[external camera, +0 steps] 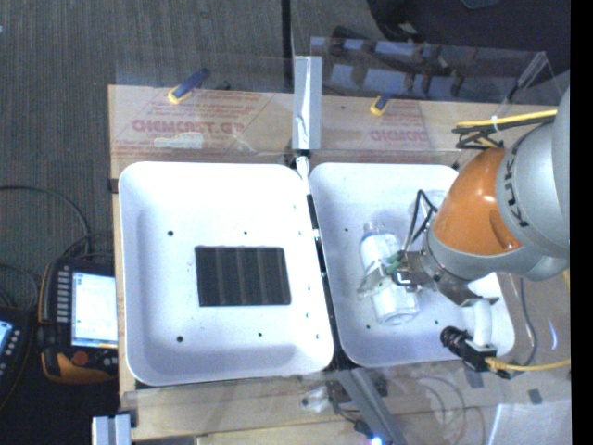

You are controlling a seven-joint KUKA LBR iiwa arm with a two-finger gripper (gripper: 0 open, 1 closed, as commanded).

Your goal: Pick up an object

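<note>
A black ribbed rectangular pad (243, 275) lies flat in the middle of the left bin (148, 202). In the right bin (371, 179), two clear plastic containers lie close together: one (379, 247) towards the bin's middle and one (397, 308) nearer the front. My gripper (400, 269) reaches in from the right, low over the gap between these two clear containers. The orange wrist band (473, 216) hides the bin floor behind it. I cannot make out anything held.
The bins touch along a central rim (315, 248). A cardboard sheet (204, 123) lies behind them with a yellow-blue clip (187, 85) and a grey upright post (306, 105). Cables and a handheld controller (79, 309) sit left of the bench.
</note>
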